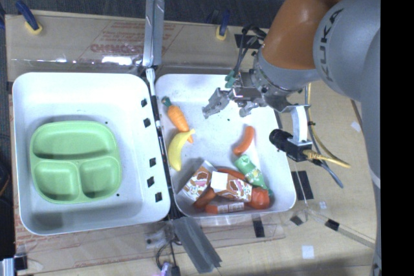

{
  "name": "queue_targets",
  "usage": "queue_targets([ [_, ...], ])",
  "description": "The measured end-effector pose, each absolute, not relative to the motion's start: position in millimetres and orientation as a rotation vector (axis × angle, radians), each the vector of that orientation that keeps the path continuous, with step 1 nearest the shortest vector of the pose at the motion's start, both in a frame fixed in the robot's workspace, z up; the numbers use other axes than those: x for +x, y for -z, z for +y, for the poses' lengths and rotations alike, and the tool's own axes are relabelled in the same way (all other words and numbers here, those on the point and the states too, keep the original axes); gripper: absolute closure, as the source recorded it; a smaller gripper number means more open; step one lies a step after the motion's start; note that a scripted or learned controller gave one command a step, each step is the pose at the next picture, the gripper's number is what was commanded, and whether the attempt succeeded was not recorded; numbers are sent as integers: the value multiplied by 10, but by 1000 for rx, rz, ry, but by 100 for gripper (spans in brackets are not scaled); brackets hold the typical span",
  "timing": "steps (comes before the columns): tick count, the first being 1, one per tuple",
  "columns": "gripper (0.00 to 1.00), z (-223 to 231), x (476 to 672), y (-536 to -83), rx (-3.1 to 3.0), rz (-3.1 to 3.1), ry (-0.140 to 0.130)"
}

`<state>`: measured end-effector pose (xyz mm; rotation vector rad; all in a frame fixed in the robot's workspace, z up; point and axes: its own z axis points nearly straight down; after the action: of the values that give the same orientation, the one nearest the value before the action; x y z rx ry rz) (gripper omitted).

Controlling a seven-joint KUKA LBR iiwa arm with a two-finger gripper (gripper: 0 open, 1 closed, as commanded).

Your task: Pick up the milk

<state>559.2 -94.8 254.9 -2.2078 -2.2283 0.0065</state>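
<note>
Milk [218,185] amid sausages [244,139], banana [176,148]

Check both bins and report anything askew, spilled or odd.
No spill or damage shows. The milk carton lies tipped on its side in the right bin, crowded into the near corner with other toy food. The carrot and banana lie loose. The green tray sits flat in the left bin.

Glossy white plastic bins [213,84], a matt green plastic tray [74,161], a printed paper milk carton [223,185].
</note>
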Motion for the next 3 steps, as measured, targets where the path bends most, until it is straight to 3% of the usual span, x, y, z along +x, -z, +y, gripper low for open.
queue_targets([
  [1,0,-1392,4927,-925,-1938,-2467,-2],
  [2,100,-1390,4932,-1016,-1928,-2474,-4],
  [3,100,-432,4767,-1907,-2155,-2281,-4],
])
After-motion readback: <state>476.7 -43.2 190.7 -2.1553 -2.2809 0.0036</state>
